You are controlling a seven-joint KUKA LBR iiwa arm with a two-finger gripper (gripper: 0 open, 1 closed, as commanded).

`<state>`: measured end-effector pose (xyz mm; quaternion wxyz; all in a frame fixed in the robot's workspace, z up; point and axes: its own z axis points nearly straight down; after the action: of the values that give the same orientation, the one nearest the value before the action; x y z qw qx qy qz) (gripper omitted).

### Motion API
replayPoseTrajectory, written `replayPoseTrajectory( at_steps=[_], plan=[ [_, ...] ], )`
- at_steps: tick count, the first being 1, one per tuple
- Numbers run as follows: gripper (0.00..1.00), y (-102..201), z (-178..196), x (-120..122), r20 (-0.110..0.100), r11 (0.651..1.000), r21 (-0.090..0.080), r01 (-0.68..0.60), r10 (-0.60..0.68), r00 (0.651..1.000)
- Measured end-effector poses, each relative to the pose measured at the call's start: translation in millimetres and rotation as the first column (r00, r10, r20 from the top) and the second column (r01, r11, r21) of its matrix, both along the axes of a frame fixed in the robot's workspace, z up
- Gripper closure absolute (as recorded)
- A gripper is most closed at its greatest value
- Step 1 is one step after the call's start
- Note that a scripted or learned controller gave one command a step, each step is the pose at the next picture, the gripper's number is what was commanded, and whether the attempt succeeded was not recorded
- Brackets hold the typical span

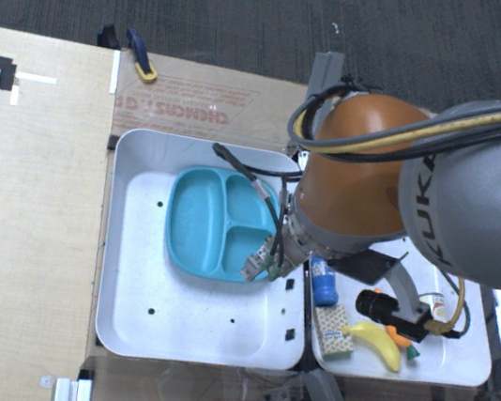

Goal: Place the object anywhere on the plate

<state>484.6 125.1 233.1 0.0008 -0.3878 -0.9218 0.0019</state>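
A turquoise plate [213,227] with three compartments lies in the upper middle of the left white bin [134,299]. My gripper [262,262] hangs over the plate's right edge, beside the small lower right compartment, reaching down from under the orange wrist band [361,166]. The big wrist hides most of the hand from above. A small greenish, metallic shape shows at the tip, and I cannot make out whether it is a held thing or part of the hand.
The right bin [459,373] holds a blue bottle [320,283], a yellow banana [378,345], a patterned box [333,332] and a small orange piece [403,339]. A black cable [238,162] crosses the plate's far rim. A blue and yellow clamp [141,58] lies on the bench behind.
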Motion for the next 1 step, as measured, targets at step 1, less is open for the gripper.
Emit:
replayPoseTrajectory(
  at_steps=[1],
  plan=[
    [1.0, 5.1, -19.2, -5.5, -0.002, 0.999, 0.001, -0.053, 0.053, 0.999]
  ],
)
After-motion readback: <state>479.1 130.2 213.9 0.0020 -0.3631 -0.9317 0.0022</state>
